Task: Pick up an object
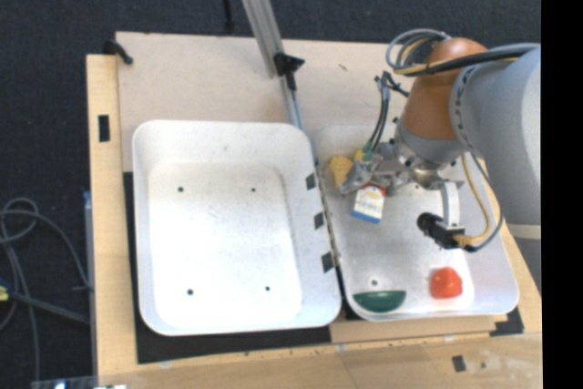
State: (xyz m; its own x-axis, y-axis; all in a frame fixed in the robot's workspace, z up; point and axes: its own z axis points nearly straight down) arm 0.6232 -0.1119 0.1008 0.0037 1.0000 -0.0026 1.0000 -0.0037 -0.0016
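Note:
My gripper (372, 181) hangs over the back left part of the right bin (483, 305). A small white and blue carton (368, 207) sits tilted right under it, its top edge caught between the fingers (353, 181), which are shut on it. A yellow object (340, 167) lies just left of the gripper, against the bin's left wall. Near the front of this bin rest a red round object (445, 283) and a dark green bowl-shaped piece (380, 299).
The left bin (146, 150) stands beside the right one. A slanted metal pole (260, 9) rises from behind the bins. A black cable end (435, 230) hangs from the wrist over the right bin. The grey arm covers the bin's back right.

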